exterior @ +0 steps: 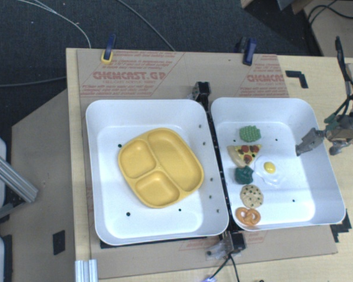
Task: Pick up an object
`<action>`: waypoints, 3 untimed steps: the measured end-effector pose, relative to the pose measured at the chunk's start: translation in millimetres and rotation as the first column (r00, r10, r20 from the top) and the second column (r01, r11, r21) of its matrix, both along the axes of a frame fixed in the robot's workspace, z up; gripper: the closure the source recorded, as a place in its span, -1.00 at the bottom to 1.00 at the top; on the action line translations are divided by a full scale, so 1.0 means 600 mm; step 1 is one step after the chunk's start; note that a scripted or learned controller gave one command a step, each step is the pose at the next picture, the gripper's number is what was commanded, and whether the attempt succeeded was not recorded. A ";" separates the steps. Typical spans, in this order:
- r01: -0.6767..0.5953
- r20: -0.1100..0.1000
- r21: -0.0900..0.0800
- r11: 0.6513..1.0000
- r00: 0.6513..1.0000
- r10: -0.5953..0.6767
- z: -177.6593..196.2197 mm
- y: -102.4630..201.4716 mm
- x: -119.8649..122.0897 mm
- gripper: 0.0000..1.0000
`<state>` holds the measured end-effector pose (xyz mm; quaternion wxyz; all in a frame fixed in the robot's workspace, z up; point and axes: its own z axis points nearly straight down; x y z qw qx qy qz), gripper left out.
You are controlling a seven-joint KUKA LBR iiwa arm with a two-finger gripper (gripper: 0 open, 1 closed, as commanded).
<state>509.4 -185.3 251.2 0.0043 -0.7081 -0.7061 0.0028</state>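
Camera view: the approach step is judged in hand. The tool (312, 141) is positioned at the right bin's (323, 207) right wall; its opening cannot be told. A descent onto the toy fried egg (270, 169) nearby is required next.

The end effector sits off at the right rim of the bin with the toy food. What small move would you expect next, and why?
Probably a short slide leftward over the right bin. The end effector hangs at that bin's right rim, while the fried egg, the closest piece, lies further left with the other toy food.
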 end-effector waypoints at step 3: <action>-0.002 0.004 0.001 1.000 1.000 0.002 -0.161 0.000 -0.013 -1.00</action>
